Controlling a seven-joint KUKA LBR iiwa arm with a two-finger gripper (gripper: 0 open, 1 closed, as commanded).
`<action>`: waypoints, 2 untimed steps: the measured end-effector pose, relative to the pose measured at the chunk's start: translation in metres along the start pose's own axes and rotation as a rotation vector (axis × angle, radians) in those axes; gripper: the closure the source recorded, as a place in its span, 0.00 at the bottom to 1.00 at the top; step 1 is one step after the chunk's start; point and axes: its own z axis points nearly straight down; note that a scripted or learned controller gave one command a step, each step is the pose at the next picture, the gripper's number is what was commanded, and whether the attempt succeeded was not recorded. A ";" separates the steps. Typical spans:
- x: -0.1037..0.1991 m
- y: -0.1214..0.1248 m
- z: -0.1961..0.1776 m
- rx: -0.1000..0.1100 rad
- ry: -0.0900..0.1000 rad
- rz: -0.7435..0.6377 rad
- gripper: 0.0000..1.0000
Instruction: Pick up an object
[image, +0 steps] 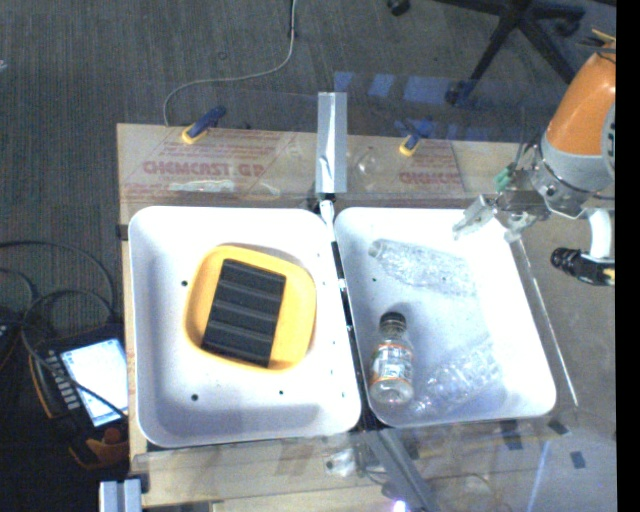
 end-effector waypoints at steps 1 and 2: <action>0.089 -0.017 -0.003 -0.001 0.000 0.036 0.00; 0.110 -0.083 0.084 0.002 0.001 -0.098 0.00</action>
